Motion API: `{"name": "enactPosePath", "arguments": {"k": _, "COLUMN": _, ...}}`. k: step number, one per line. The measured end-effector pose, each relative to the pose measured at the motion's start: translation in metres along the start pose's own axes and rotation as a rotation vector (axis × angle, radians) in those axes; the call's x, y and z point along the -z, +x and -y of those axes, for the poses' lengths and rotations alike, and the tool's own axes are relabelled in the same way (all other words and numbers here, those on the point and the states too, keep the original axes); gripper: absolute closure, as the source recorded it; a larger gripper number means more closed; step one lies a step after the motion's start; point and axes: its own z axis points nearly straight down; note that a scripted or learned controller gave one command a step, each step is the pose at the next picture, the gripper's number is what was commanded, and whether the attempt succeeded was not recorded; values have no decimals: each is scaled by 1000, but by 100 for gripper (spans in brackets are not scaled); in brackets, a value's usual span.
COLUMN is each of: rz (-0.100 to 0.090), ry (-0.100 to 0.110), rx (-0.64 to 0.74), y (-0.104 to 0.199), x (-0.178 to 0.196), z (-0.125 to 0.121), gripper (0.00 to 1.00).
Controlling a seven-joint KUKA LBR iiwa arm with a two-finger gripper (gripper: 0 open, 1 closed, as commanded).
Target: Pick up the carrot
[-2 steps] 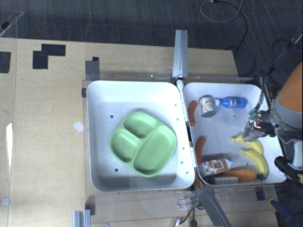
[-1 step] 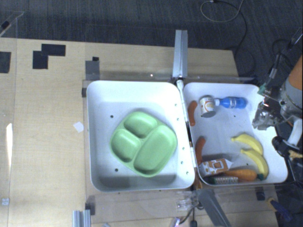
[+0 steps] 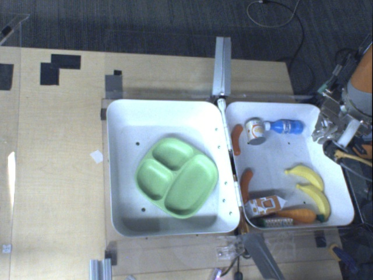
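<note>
The carrot [image 3: 297, 215] is orange with a dark stalk end and lies flat along the front wall of the right bin [image 3: 303, 116], just under the lower banana. My gripper [image 3: 333, 132] hangs at the bin's right rim, well behind and to the right of the carrot, with nothing seen between its fingers.
In the right bin lie two bananas [image 3: 312, 186], a blue bottle [image 3: 284, 126] beside a tin can [image 3: 254, 130], two sausages [image 3: 236, 140] along the left wall and a small carton [image 3: 265, 205] next to the carrot. A green divided plate [image 3: 177, 176] sits in the left bin [image 3: 128, 121].
</note>
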Motion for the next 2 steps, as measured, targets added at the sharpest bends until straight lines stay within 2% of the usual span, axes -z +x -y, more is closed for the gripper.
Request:
{"name": "enactPosePath", "arguments": {"k": 1, "rz": -2, "ry": -2, "rx": -27, "y": 26, "x": 16, "z": -26, "gripper": 100}}
{"name": "enactPosePath", "arguments": {"k": 2, "rz": -3, "ry": -4, "rx": -166, "y": 9, "x": 143, "z": -25, "gripper": 100}}
